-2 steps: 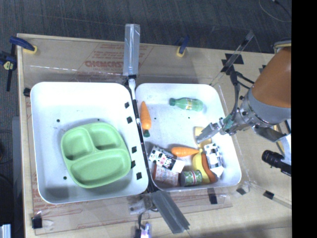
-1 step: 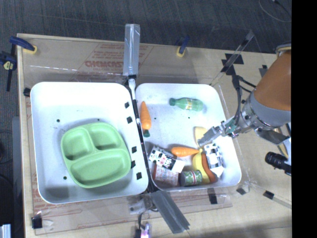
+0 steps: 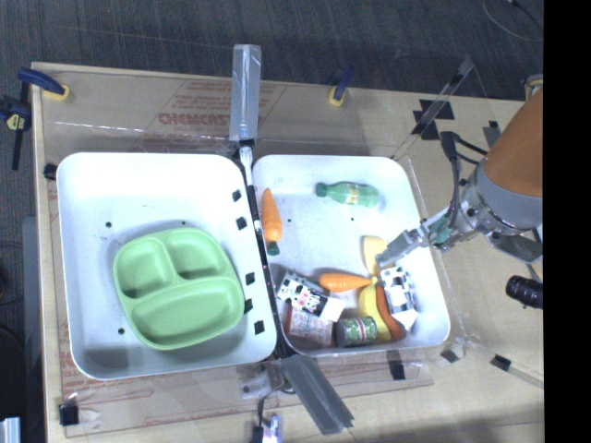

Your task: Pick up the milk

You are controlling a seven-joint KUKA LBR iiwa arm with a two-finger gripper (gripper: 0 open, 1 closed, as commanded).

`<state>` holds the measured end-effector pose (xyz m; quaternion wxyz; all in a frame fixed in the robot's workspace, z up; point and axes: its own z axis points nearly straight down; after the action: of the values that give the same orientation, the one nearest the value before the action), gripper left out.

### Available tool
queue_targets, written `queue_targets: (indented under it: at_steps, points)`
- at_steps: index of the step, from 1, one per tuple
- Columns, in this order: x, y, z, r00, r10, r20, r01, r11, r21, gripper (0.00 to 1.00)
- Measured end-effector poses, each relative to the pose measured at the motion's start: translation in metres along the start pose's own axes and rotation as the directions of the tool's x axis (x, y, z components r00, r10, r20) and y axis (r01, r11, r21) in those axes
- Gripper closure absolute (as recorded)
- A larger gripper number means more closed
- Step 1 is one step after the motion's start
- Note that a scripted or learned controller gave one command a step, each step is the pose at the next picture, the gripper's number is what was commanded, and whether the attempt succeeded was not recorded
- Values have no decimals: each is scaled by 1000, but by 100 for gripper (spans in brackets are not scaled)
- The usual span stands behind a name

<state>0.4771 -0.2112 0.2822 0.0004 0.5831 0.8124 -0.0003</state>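
Two shallow white bins side by side on the bench (image 3: pixel 111 109), seen from above at a slant. Left bin (image 3: pixel 83 192): green divided plate (image 3: pixel 180 287) lying flat in its lower middle.

Right bin (image 3: pixel 406 187), much more crowded. Green bottle (image 3: pixel 348 193) on its side near the upper middle, well apart from everything else. One carrot (image 3: pixel 271 216) against the left wall, pointing up the frame. Second carrot (image 3: pixel 344 281) lying crosswise in the bin's centre. Milk (image 3: pixel 303 293), a white carton with black patches, at the lower left of this bin, just beside the second carrot and resting over a reddish packet (image 3: pixel 309 326). Dark can (image 3: pixel 356 331) on its side along the bottom wall. Yellow piece (image 3: pixel 372 247) right of centre, with a white and black box (image 3: pixel 400 293) below it near the right wall.

Gripper (image 3: pixel 390 255) reaching in from the right of the frame, low over the bin's right side, just beside the yellow piece and above the white and black box, well apart from the milk. Grip state: cannot tell. Nothing visibly held.
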Motion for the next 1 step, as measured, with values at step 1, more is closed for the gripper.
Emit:
queue_targets:
  at_steps: [1]
  points:
    - [1, 1, 2, 999, -54, -2, 54, 999, 1, 0]
